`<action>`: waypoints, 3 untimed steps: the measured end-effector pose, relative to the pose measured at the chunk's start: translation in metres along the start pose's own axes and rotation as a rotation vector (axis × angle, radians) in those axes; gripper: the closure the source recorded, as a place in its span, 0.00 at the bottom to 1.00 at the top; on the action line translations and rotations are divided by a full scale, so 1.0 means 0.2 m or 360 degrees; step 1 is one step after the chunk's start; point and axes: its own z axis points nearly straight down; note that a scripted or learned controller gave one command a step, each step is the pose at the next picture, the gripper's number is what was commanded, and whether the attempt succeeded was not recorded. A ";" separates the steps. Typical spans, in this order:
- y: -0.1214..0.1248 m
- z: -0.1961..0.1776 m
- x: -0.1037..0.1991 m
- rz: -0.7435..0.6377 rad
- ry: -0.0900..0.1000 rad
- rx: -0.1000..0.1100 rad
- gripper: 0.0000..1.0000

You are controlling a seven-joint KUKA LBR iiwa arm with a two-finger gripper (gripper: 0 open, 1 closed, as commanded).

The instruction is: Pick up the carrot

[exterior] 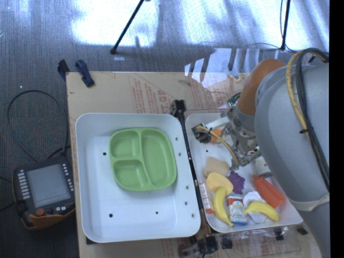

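So the arm [293,128] is leaning in over the right bin [293,215], with its gripper [239,138] down near the far end of that bin, honestly can't tell how it's set from this angle. The carrot [268,192] is lying on the right side of that bin, near the arm, just past a banana [262,210]. There's a second banana [220,206], purple grapes [236,181] and a little carton [236,208] in there too. The left bin [97,219] has a green divided plate [143,158].
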 end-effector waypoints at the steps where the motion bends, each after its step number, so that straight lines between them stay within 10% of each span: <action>1: -0.01 0.00 0.03 0.0004 -0.0013 0.0002 0.00; 2: 0.00 -0.05 0.03 0.0018 -0.0010 0.0011 1.00; 3: 0.00 -0.05 0.03 0.0019 -0.0010 0.0011 0.00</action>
